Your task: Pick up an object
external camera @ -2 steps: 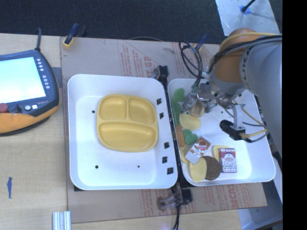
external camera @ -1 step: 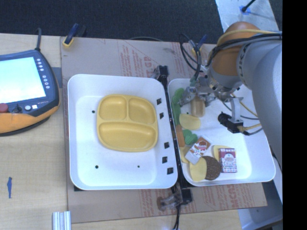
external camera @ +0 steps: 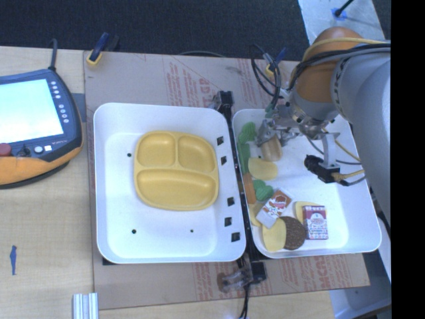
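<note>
Several small food items crowd the right bin [external camera: 345, 241], gripper [external camera: 271, 140] low at its far left end with a tan piece [external camera: 270, 150] apparently pinched between narrow fingers, so lift straight up slowly, clear of the yellow piece [external camera: 263, 170] just beside.

Right bin [external camera: 362, 241] crowded along its left; its right half lies open.

Cardboard sheet [external camera: 199, 78] under bins: faint red printed lettering, reversed or blurred, illegible. Small red-and-white packet [external camera: 317, 222] in right bin: label print too small to read. Second packet [external camera: 275, 208]: likewise unreadable. No legible text, numbers, brands.
</note>
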Robot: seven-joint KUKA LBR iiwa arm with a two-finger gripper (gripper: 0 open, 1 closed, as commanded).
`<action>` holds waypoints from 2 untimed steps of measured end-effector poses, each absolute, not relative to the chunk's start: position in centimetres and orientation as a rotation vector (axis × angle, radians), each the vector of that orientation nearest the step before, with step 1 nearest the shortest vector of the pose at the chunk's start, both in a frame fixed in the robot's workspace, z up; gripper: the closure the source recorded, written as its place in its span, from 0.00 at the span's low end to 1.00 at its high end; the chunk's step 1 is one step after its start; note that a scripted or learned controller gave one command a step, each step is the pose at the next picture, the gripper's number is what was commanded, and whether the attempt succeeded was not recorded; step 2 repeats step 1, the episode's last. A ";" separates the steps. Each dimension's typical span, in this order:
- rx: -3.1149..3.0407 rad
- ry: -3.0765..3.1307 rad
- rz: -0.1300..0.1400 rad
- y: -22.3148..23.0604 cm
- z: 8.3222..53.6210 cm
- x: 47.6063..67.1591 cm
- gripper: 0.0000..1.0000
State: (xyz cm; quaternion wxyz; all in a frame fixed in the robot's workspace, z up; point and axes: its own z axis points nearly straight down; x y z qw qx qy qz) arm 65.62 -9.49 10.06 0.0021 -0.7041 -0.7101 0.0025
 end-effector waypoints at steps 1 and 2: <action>-2.212 -2.230 -0.004 -5.2 20.0 61.0 1.00; -2.212 -2.230 -0.004 -5.2 20.0 61.0 1.00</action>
